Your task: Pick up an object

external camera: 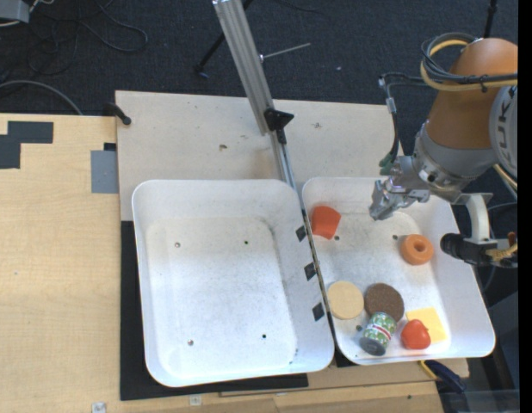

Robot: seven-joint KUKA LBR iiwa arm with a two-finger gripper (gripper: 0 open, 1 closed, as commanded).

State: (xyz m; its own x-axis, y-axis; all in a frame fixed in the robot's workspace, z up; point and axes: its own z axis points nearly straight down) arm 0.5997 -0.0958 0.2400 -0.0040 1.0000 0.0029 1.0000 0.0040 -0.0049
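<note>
Camera view, as you look down on the bench: two shallow white bins sit side by side, the left bin (pixel 214 282) and the right bin (pixel 455 317), parted by a slanted aluminium rail (pixel 249 67) that runs up and away from their shared edge.

The arm (pixel 468 101) reaches in from your right, and its gripper (pixel 384 206) hangs over the upper part of the right bin. You will find nothing between its fingers. How far they are parted cannot be made out from this angle.

Objects available for pick-up all lie in the right bin:
- an orange cup-like piece (pixel 325 222), near the left wall and just left of the gripper, apart from it;
- an orange ring (pixel 416 249), below and right of the gripper;
- a pale tan disc (pixel 344 299) touching a dark brown disc (pixel 384 299) beside it;
- a small can with a green label (pixel 378 332), lying tilted just below the discs;
- a red rounded item (pixel 416 335), just beside a yellow block (pixel 428 320) near the lower right corner.
</note>
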